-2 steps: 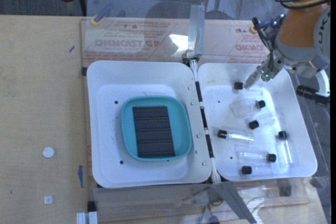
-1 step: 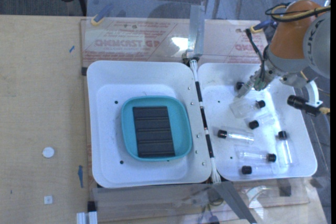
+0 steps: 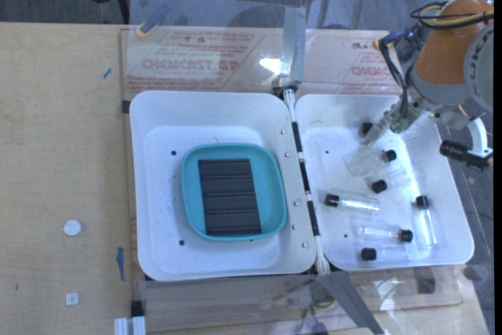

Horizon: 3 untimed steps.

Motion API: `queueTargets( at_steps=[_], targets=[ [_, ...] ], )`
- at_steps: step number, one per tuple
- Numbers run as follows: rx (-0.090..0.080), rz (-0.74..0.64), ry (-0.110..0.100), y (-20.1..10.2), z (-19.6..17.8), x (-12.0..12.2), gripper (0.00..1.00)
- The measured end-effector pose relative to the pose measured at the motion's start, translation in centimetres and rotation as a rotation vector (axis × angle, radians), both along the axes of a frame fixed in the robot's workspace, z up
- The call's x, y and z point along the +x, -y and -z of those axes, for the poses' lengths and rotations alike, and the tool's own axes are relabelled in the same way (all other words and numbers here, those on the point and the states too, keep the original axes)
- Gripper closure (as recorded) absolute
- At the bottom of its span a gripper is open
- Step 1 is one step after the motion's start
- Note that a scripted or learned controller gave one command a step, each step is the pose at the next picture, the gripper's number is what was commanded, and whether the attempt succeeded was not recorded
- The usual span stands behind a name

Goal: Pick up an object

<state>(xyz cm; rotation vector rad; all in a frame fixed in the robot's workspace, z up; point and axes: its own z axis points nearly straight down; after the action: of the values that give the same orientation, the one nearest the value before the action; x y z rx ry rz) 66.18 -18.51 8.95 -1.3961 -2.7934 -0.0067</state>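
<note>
1. Take the right bin (image 3: 459, 235) as your landmark. The things to pick lie scattered over its floor: small clear vials with black caps. One vial (image 3: 353, 202) lies on its side near the bin's middle. Another (image 3: 384, 233) lies just nearer the front wall, and a third (image 3: 424, 217) lies along the bin's right side. A loose black cap (image 3: 379, 186) and another (image 3: 367, 253) sit apart from them.

2. The claw (image 3: 375, 134) hangs over the bin's back half, near a vial (image 3: 369, 159) that lies just below it. From this slant you cannot tell whether it is spread or closed, and nothing is seen gripped in it.

3. Judge the vials as very light, stiff and smooth. Being round and clear plastic or glass, they are likely to roll or squirt out of a pinch.

4. Take hold across the tube's middle, with the pinch square to its long axis. The capped end looks like the less slippery spot.

5. The left bin (image 3: 149, 169) holds a teal tray (image 3: 190, 192) with a dark ribbed block (image 3: 228, 197). Leave it alone.
</note>
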Motion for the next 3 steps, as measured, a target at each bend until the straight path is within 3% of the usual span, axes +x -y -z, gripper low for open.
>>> queueTargets(
  at_steps=[1, 2, 3],
  targets=[
    [-0.014, 0.039, 0.023, -3.3, -10.2, 0.4, 1.00],
    [-0.015, 0.161, 0.020, -9.5, -15.6, 0.6, 1.00],
    [-0.013, 0.085, 0.017, -6.4, -2.9, -4.6, 1.00]
  ],
)
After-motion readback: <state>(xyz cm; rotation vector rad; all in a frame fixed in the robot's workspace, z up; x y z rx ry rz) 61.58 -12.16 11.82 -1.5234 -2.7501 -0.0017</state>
